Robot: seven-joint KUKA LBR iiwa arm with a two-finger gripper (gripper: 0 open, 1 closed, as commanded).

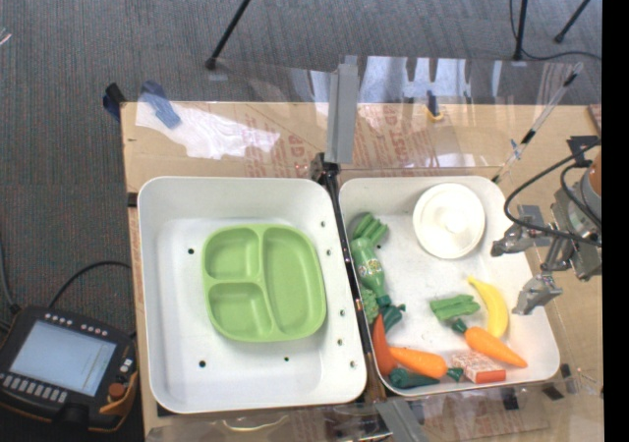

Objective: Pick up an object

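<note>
Left bin [157,234] has a green divided plate [263,281] sitting in it. Right bin [398,386] holds a white bowl [449,220], a banana [491,304], a couple of carrots [494,346] and some green toy veggies [367,263]. The claw [531,268] hangs over the right bin's right edge, fingers spread, gripping nothing.

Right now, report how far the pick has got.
Nothing looks picked yet. The gripper sits at the right edge of the right bin, with nothing visible between its fingers. The banana and carrot lie on the bin floor beside it. Grasping and lifting an object both remain.
</note>
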